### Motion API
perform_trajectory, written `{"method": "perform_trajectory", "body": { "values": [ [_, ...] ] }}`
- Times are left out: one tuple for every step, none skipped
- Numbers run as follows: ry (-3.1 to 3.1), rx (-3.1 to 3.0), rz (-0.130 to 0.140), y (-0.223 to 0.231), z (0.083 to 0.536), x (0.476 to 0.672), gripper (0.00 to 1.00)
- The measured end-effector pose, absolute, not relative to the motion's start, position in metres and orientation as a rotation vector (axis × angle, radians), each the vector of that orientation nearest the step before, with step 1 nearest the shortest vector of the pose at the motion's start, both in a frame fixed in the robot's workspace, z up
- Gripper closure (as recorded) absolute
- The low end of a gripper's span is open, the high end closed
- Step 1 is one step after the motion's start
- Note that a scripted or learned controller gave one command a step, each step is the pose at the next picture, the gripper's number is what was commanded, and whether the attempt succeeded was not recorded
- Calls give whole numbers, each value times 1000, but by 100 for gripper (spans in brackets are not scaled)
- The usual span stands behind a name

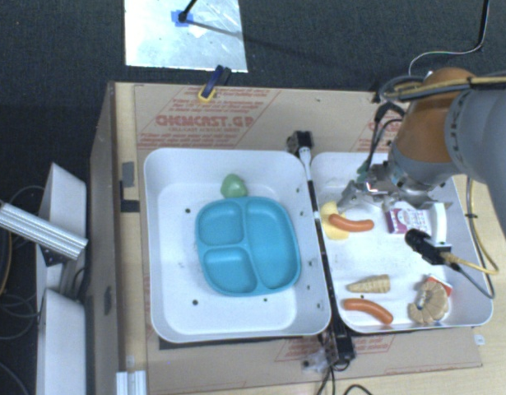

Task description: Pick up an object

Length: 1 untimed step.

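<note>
Gripper [357, 192] low over the right bin's [475, 307] far left part, just above a hot dog [351, 222]; opening impossible to tell, nothing visibly held. Beside the hot dog, by the left wall, a yellow piece [332, 230]. Near the right wall, a pink-and-white carton [407, 219]. Along the near edge: a ridged cone [369, 284], a second hot dog [368, 309], a pale pastry [429, 301]. In the left bin [166, 220], a smooth blue three-part tray [246, 245], a green ball [233, 186] touching its far edge.

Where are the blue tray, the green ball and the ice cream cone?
blue tray [248, 246]: camera view, the centre divider.
green ball [233, 186]: camera view, its top.
ice cream cone [369, 285]: camera view, mid-cone.
</note>
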<state>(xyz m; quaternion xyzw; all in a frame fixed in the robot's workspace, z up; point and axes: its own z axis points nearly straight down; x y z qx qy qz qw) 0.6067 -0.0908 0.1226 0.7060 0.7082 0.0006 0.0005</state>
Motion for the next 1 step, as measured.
{"method": "perform_trajectory", "body": {
  "values": [
    [2222,2218,2,-104,85,604,0]
  ]
}}
